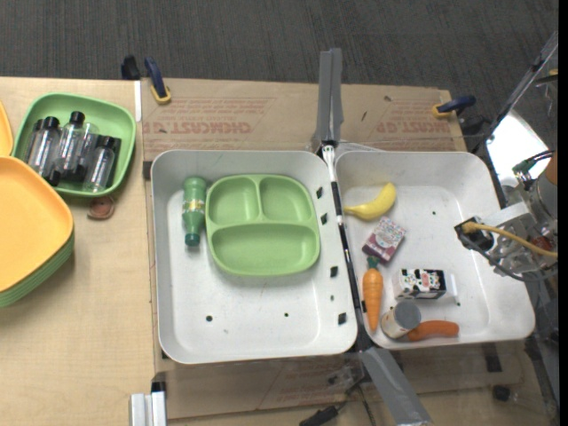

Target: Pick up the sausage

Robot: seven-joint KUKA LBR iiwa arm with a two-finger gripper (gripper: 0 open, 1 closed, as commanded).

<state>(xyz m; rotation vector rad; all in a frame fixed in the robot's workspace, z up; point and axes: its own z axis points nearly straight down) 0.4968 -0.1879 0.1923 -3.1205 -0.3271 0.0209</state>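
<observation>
At the far left edge of the bench sits a stack of shallow orange plastic plates (31, 229), and just behind it a green square dish (120, 131) holds several small clear bottles with black caps (71, 149). A blue and orange clamp (158, 82) grips the back edge of the brown cardboard sheet (240, 122) under the bins. In the left white bin (248, 327) a green plastic bottle (193, 209) lies along the left wall, just beside a green divided plate (263, 224) with three compartments. Across the middle ridge, the right white bin (444, 185) has a yellow banana (373, 202) near its back left and a small pink and white packet (384, 238) just in front of that. An orange carrot with a green top (372, 295) lies along the left wall. A black and white cow-print carton (423, 283) lies near the middle. A small round jar with a grey lid (404, 318) sits in front of it. The sausage (435, 330), reddish-orange and slim, lies along the near wall of the right bin, its left end against the jar. The gripper (508, 251) hangs over the bin's right rim, well apart from the sausage, with nothing visibly held; whether it is spread or closed I cannot tell from here.
</observation>
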